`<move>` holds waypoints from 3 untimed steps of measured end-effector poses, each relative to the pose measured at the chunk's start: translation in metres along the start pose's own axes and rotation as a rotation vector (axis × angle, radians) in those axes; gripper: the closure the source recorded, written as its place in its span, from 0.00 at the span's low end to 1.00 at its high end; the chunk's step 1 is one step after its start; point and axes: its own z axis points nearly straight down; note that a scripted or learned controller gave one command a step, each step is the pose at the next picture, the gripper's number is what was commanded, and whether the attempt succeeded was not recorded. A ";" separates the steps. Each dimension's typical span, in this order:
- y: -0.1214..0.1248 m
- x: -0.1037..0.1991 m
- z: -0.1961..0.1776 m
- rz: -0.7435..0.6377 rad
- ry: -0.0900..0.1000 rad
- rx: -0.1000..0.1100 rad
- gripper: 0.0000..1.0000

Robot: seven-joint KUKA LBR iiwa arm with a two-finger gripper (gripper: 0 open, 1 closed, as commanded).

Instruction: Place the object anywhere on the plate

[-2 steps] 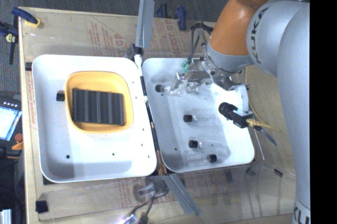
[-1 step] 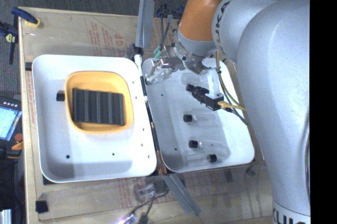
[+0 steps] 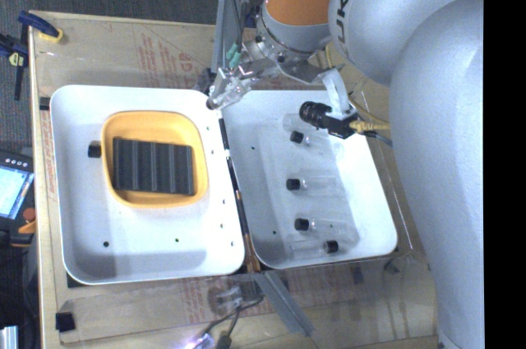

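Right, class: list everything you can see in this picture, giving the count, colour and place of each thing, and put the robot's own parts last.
Bins: two, white, side by side on the bench.
Plate: one, yellow, with a dark ridged middle, in the left bin.
Small vials: about four, clear with black caps, in the right bin.
Clamp: one, blue and yellow, at the bench's far left corner.
Arm: one, grey with an orange band, reaching in from the right.
Gripper: one, metal, over the far edge between the bins.
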 end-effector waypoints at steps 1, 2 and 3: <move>0.000 0.000 0.000 0.000 0.000 0.000 0.00; 0.001 0.000 -0.010 -0.004 0.000 0.000 1.00; -0.049 0.002 0.023 -0.112 0.001 0.004 1.00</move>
